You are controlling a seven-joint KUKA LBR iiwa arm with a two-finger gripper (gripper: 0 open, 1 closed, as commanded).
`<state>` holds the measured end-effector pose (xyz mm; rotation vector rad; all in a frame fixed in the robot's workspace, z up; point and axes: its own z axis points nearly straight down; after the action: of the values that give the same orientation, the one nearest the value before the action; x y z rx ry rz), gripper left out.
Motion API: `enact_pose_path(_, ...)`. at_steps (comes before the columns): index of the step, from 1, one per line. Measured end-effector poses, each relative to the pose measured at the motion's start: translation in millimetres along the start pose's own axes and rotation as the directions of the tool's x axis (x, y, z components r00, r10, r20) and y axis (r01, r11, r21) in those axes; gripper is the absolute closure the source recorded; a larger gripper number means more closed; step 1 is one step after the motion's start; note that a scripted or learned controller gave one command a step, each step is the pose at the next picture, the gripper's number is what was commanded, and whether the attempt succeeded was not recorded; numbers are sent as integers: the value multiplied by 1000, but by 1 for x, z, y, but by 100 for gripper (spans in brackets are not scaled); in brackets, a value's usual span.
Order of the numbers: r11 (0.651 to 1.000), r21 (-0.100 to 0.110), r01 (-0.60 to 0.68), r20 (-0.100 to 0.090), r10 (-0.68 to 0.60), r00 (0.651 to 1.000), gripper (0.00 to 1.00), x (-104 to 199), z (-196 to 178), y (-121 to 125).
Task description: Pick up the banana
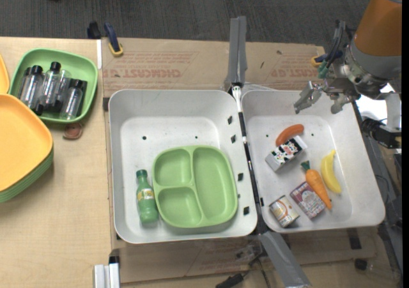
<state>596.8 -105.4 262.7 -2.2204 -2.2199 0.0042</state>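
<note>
Across the back of the bench, behind both bins, lies a flattened brown cardboard sheet (192, 66) printed in red with the word CHEMCAST (upside down from this camera), and smaller lines under it too fine to read. Over the far right corner of the right-hand shallow white bin (358, 216) hangs the two-finger metal gripper (324, 98) of the grey arm, its fingers spread apart with nothing between them. Well apart from it, near the bin's right wall, the yellow plastic banana (330, 172) lies flat, its long axis running roughly from the far side to the near side, the curve bowing toward the right wall and its near tip just beside the leaf end of an orange toy carrot (317, 188). Left of the banana sit a small white carton with black cow patches (287, 154) and a red-orange toy sausage (289, 132); nearer the front are a purple-red snack packet (308, 201) and a small tin can (284, 211), their labels unreadable. The left white bin (128, 114) holds a green three-compartment plastic tray (193, 186) and a green bottle (146, 198) beside it.
</note>
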Motion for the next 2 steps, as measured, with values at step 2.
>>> enact_pose_path(2,971,-2,-238,-2,238,971,0,-98,163,-60)
